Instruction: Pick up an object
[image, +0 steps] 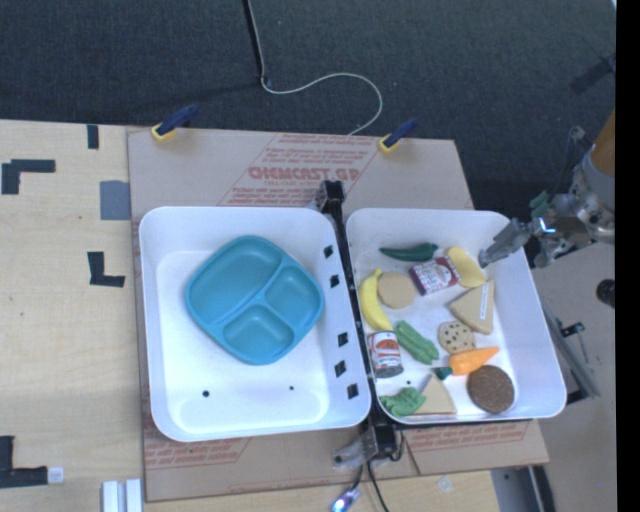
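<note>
Over the right bin's (520, 300) upper right rim, gripper (520, 240) hangs; jaw opening cannot be told, nothing seen between them. Just inside lies a yellow lemon piece (466, 265), then a cheese wedge (474, 308), banana (373, 302), carrot (472, 360). Left bin (165, 400) bears a blue divided plate (254, 298).

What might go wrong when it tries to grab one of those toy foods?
The foods are packed close: the banana, cookie and packet touch, so the gripper might nudge neighbours or catch two at once. Flat pieces like the cheese wedge could slip out. The gripper sits near the right bin's wall, so it might bump that wall coming down.
</note>
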